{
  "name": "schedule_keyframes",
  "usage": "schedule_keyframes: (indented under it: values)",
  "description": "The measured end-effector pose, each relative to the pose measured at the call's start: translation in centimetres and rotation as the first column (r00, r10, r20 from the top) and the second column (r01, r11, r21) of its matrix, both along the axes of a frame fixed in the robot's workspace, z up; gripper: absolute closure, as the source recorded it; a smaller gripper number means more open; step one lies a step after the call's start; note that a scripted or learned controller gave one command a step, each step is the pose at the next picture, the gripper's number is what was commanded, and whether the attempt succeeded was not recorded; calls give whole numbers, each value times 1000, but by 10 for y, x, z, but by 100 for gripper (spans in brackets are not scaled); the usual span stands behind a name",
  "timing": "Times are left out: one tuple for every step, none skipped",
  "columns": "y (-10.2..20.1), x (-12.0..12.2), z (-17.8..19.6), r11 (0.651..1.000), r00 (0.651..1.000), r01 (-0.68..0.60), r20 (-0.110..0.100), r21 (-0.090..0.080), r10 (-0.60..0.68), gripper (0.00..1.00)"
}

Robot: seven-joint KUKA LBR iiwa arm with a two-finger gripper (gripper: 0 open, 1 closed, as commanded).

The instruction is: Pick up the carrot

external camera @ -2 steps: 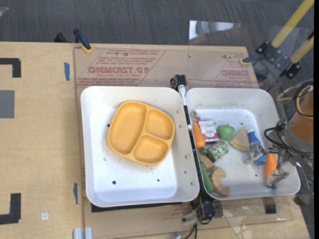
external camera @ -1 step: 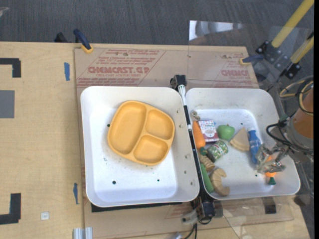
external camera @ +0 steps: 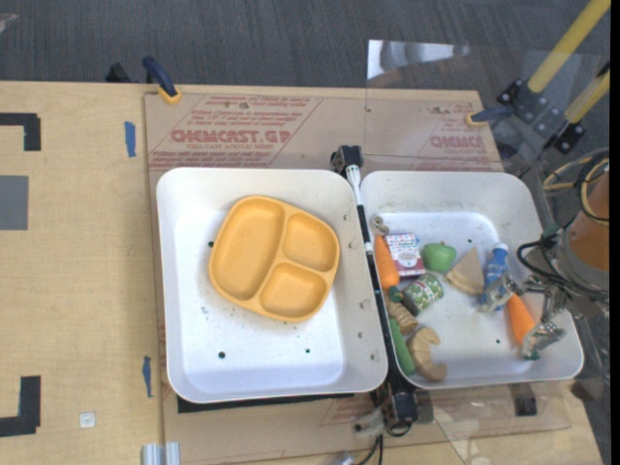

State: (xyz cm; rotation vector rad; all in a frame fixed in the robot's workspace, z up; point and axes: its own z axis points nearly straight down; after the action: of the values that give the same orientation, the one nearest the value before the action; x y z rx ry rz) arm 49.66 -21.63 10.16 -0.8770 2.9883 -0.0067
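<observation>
The hand hangs low in the right bin, near that bin's right edge, its thin metal fingers apart with a carrot lying between them, the orange tapered body pointing toward the bin's front right corner. Whether the fingers actually touch the carrot cannot be told; they look to straddle it rather than clamp it. To do this step well, I judge the fingers should close across the carrot's thicker middle, not its narrow tip, since a smooth cone tends to squirt out toward the thin end under pressure; then lift straight up, clear of the blue bottle-like toy just beside it. A second carrot lies along the right bin's left edge, touching a small printed box, so either could serve the task, though the near one is plainly in hand's reach. The toys look like hard, glossy plastic: a green apple, a tan wedge, a small can. The left bin holds a yellow three-compartment plate, matte and rounded. Both bins are smooth white plastic with shallow walls.
</observation>
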Motion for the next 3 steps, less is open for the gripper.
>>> schedule_keyframes:
  values:
    - [13, -2, -12, 980, 980, -199, -15, -11, 199, 0]
    - [1, -4, -12, 998, 998, -62, -9, 4, 62, 0]
    - [-3, -3, -12, 998, 998, 57, -10, 1, -57, 0]
